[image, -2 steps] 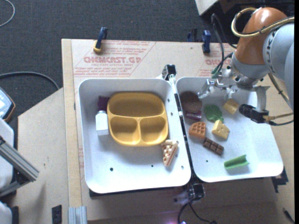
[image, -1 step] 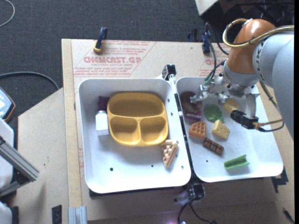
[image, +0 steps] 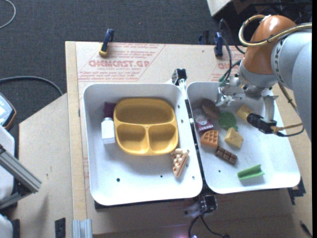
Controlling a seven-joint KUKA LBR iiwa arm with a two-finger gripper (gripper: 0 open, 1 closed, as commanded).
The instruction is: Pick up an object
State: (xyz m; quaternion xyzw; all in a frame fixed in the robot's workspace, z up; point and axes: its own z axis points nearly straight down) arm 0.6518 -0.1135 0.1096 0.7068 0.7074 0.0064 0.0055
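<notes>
The yellow divided tray [image: 145,125] is the landmark. It fills the middle of the left bin [image: 94,182], with a small white bottle [image: 108,130] touching its left edge and a wedge of toy pie [image: 180,162] just off its lower right corner. Right of the tray, across the two bin walls, the right bin [image: 287,170] holds a cluster: a waffle [image: 209,138], a chocolate bar [image: 226,155], a cheese wedge [image: 234,138], a green leaf [image: 228,120] and, well apart toward the lower right, a green pod [image: 250,172].

Farther right of the tray, the gripper [image: 225,98] hangs over the upper part of that cluster, above a dark brown oblong piece [image: 210,108]. Whether it is spread or closed I cannot tell; nothing is visibly held.

That brown piece looks like the likeliest target. Its long axis runs diagonally, upper left to lower right, the upper end pointing back toward the tray's top corner. A good grasp would probably close across the short width, descending straight so the neighbouring leaf and packet [image: 203,121] are not dragged along.
</notes>
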